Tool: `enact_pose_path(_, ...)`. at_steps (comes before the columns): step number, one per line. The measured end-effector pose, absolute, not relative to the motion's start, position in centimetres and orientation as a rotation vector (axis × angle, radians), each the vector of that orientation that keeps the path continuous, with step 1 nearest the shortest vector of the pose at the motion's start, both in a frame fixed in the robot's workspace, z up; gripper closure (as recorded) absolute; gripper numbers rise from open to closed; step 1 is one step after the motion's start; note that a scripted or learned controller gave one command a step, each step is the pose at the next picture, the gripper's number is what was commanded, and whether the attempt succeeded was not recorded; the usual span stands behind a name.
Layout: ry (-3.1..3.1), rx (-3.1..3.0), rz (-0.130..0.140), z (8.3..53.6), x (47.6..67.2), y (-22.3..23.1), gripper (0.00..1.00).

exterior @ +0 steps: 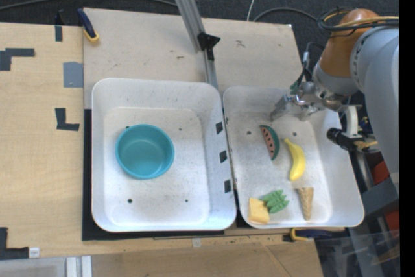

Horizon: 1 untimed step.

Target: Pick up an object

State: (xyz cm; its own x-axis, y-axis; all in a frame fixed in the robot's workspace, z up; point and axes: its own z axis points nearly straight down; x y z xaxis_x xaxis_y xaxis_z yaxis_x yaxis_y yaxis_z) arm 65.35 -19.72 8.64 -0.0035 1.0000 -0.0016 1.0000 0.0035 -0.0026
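Tool (285, 108) sits upper right of frame, jaw state can't tell; watch it: melon slice (270, 141) nr banana (296, 160), could nudge both.

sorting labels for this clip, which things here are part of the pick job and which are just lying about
Job:
gripper
red watermelon slice toy
yellow banana toy
tan ice cream cone toy
green leafy toy
yellow cheese wedge toy
teal round bowl

Lying about:
blue and yellow clamp
grey metal pole
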Motion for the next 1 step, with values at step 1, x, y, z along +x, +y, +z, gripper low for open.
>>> enact_pose_path(1,-2.227,-2.216,0.005,9.84,65.41,-19.67,1.00)
